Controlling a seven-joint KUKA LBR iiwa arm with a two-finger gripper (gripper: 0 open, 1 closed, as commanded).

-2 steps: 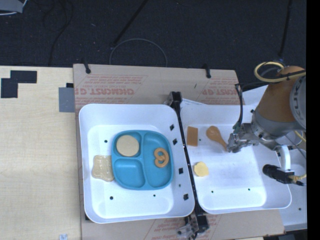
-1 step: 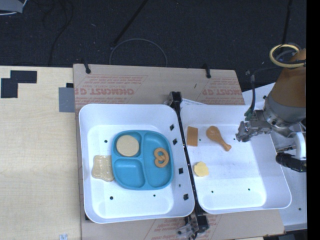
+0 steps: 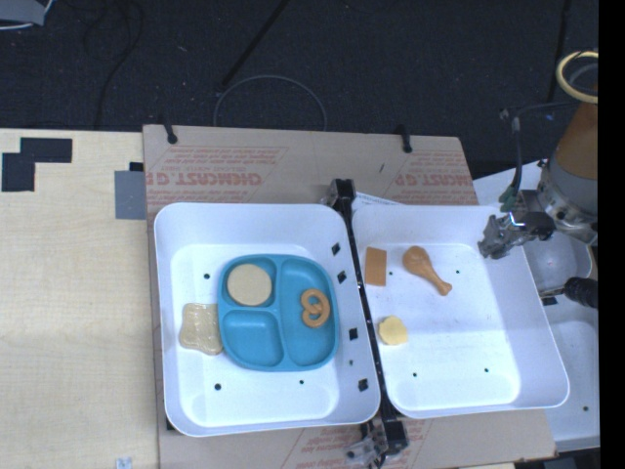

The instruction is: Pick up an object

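In the right bin (image 3: pixel 508 379) lie a tan drumstick-shaped piece (image 3: pixel 426 266), an orange-brown rectangular cracker (image 3: pixel 375 266) by the divider, and a pale yellow round piece (image 3: pixel 393 331). My gripper (image 3: pixel 498 234) hovers at the right bin's upper right rim, to the right of the drumstick and apart from it. Nothing shows between its fingers. The left bin (image 3: pixel 186 389) holds a blue divided tray (image 3: pixel 278 350) with a round beige cookie (image 3: pixel 248 283) and a pretzel (image 3: pixel 314 308) in it. A pale bread slice (image 3: pixel 200 327) lies against the tray's left side.
The arm comes in from the right with its orange band (image 3: pixel 581 135) above the wrist. A black clamp strip (image 3: pixel 352 281) runs between the two bins. Cardboard (image 3: pixel 293 169) lies under the bins, and dark floor with cables lies beyond.
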